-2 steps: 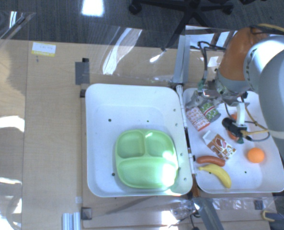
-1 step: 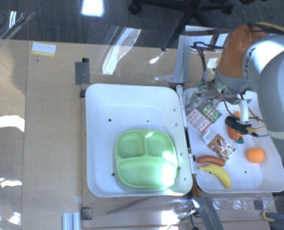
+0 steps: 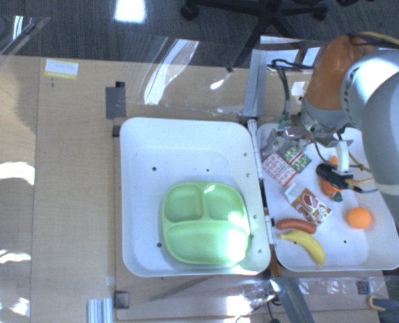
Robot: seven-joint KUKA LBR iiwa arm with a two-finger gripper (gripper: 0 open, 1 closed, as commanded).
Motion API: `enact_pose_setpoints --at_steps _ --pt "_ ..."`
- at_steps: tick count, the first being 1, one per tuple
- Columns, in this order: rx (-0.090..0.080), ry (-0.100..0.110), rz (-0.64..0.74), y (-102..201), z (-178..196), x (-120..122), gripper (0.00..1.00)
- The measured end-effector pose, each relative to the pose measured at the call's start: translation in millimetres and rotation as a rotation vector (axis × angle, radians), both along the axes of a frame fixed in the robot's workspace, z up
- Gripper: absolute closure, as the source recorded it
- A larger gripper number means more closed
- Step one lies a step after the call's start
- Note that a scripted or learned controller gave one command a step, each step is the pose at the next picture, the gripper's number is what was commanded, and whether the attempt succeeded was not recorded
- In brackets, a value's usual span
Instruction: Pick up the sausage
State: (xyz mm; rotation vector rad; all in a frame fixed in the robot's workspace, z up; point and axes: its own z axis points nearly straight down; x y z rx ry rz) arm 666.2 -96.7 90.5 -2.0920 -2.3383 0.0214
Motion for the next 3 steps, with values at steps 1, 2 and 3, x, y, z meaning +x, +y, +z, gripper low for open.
enact_pose_setpoints --at_steps 1,2,3 --pt "-0.003 0.007 0.067 0 -2 -1 0.00" --pt "-0.002 -0.008 0.138 -1 -4 -11 0.00" --pt "-0.001 -0.021 0.143 3 9 -7 1.00"
